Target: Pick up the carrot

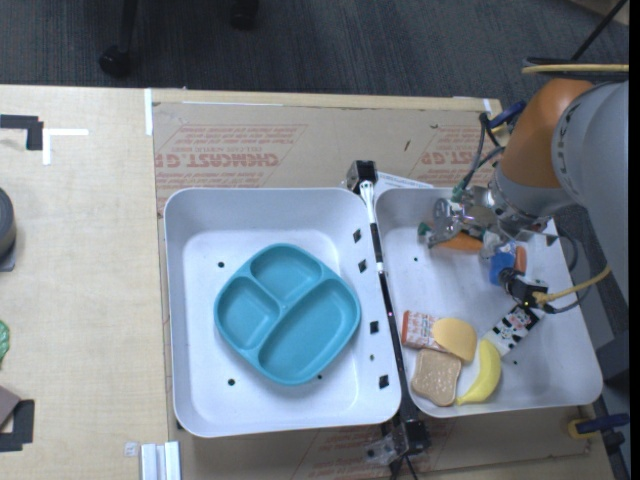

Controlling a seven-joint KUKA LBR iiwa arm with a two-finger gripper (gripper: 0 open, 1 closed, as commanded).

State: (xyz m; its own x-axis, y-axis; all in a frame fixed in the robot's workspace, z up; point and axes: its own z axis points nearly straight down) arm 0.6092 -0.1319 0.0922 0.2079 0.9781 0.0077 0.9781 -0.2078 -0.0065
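The carrot (466, 244) is a short orange piece lying in the far part of the right bin (560, 368), close to the wall between the bins. My gripper (439, 222) hangs right over the carrot's left end, low in the bin, and the wrist covers part of the carrot. Whether the carrot is between the jaws or just lying under them cannot be made out. The grey arm with its orange band (545, 138) comes in from the right.
A blue divided plate (288, 313) lies in the left bin (190, 388). In the right bin's near part are a banana (483, 373), a bread slice (437, 376), a yellow round piece (456, 338) and a small red-and-white packet (417, 328). Cables and a blue part (503, 266) hang by the wrist.
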